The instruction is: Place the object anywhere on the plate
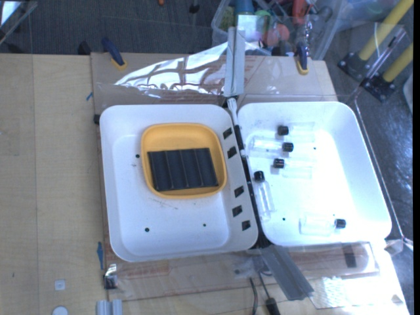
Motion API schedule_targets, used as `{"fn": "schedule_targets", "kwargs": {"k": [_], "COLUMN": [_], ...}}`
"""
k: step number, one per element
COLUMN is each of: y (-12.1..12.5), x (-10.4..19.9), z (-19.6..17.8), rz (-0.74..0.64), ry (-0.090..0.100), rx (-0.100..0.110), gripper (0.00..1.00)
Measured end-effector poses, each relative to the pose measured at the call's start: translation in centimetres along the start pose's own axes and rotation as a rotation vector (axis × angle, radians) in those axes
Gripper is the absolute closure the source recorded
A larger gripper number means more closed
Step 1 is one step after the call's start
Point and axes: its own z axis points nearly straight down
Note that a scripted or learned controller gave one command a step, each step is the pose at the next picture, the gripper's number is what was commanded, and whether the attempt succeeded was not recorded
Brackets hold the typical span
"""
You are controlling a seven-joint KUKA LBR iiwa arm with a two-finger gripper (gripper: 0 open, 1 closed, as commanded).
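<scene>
The claw's state cannot be told from this view, so whether it is apart or together stays unsaid.

The task's things, as I judge it, are the small clear plastic vials with black caps (287,147) scattered in the right-hand shallow white bin (357,176). Several lie in a loose cluster near its left wall, and one clear vial lies alone (319,225) near the front edge. The rounded yellow plastic plate (152,142) sits in the left-hand white bin (131,231), well apart from the vials. A dark ribbed rectangular slab (182,169) already lies on it and covers much of its floor.

A vial looks light, stiff and smooth, so it is likely to roll or squirt out of a pinch. The lone vial seems the easiest target, gripped across the middle of its body, at right angles to its length. The clear walls barely stand out against the white floor, so the black cap is the surer guide.
</scene>
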Motion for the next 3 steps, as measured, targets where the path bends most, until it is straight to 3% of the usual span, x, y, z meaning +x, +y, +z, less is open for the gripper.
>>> {"fn": "schedule_targets", "kwargs": {"k": [1, 2, 3], "y": [0.0, -2.3, -2.2], "x": [0.0, 0.2, 0.1], "z": [0.0, 6.7, 5.6], "rz": [0.000, -0.389, -0.388], "ry": [0.000, 0.007, 0.004], "rx": [0.000, 0.010, 0.004], "gripper": [0.00, 0.00, 1.00]}}
